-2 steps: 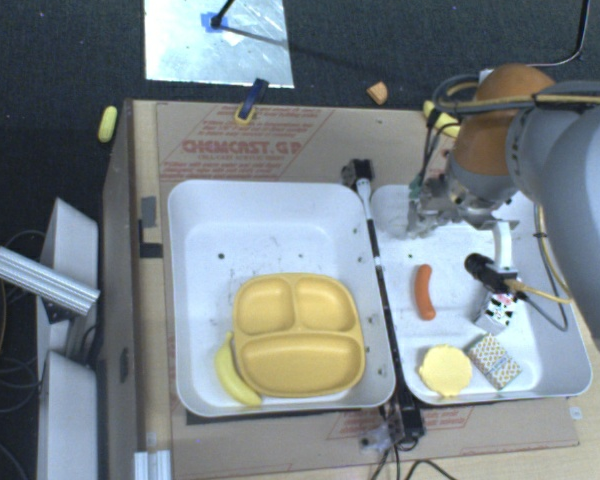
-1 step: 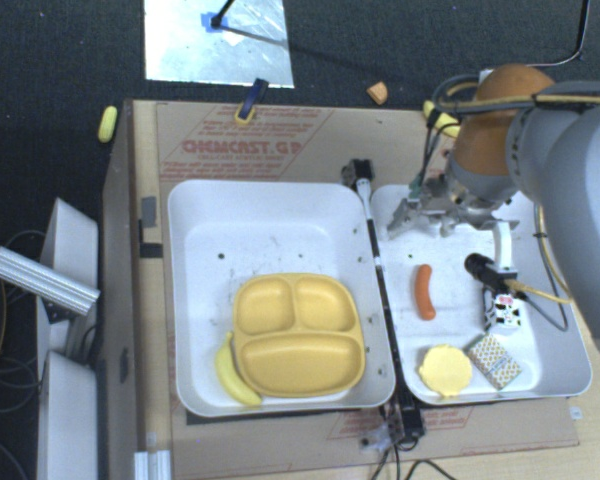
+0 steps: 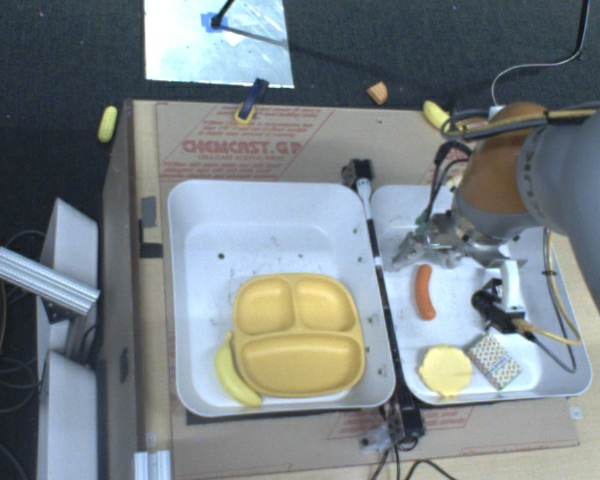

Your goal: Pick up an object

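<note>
Your claw (image 3: 423,251) hangs over the right white bin (image 3: 570,368), near its left wall; whether it is spread or closed you cannot tell. The orange sausage-shaped toy (image 3: 425,293) lies just below it (long axis toward the near rim).

A robotics lab, this one, not a kitchen: two white bins (image 3: 280,203) sit on a cardboard-covered bench (image 3: 250,143) over dark carpet (image 3: 60,48), loose cables (image 3: 570,28) trail in from the right, an aluminium rail (image 3: 35,273) juts at left (all the food is toy plastic), and the grey arm (image 3: 565,173) looms above.
</note>
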You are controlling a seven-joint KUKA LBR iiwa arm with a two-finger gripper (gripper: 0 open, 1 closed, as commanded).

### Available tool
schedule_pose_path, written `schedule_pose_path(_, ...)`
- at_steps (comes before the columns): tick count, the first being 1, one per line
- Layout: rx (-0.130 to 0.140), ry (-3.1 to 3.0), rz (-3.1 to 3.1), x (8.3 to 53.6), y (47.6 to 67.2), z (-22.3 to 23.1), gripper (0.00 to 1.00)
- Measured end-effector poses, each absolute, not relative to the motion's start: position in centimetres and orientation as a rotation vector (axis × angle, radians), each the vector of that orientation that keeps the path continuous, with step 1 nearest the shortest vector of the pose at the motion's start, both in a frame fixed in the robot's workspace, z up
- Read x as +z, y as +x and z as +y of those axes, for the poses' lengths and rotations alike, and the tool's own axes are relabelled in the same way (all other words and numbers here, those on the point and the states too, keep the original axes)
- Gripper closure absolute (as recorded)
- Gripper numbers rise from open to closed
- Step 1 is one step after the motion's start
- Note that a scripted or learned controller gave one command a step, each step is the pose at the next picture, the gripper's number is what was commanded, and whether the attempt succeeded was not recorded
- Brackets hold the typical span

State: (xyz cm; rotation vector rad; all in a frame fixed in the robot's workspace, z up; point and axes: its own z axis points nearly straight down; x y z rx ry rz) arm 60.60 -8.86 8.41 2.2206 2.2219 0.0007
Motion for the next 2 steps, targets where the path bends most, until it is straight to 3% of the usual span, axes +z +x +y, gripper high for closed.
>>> schedule_pose_path(1, 0.001, 2.220, 2.222, 8.4, 57.3, -8.6, 0.00)
schedule_pose_path(2, 0.003, 2.218, 2.222, 9.5, 57.4, -8.6, 1.00)
